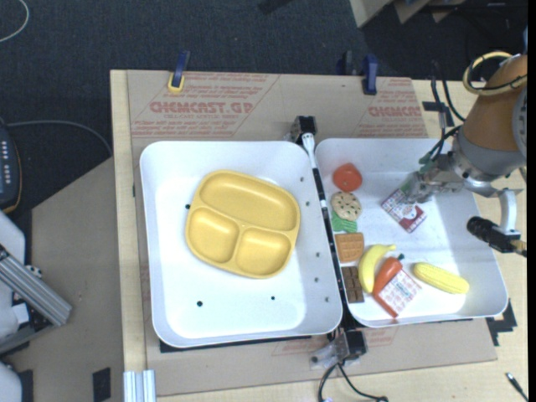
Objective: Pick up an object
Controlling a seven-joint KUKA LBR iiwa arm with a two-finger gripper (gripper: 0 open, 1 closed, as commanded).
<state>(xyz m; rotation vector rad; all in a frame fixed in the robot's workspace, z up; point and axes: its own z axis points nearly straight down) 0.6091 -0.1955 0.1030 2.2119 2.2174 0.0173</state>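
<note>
The gripper (pixel 417 184) reaches into the right bin (pixel 477 304) from the bench's right edge, tip down just above a small red-and-white packet (pixel 404 210); whether it is spread or pinching cannot be told. Along that bin's left wall lie a tomato (pixel 347 177), cookie (pixel 345 205), cracker (pixel 349 247) and banana (pixel 374 264). A corn cob (pixel 440 278) lies near the front right corner. The left bin (pixel 167 249) carries a yellow divided plate (pixel 242 223).

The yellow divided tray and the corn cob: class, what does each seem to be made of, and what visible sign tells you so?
Yellow divided tray: probably moulded plastic, smooth and slightly glossy, with soft highlights along its rounded rims. Corn cob: likely toy plastic or rubber, judging by its even, bright yellow colour; its surface detail is too small to tell.
</note>
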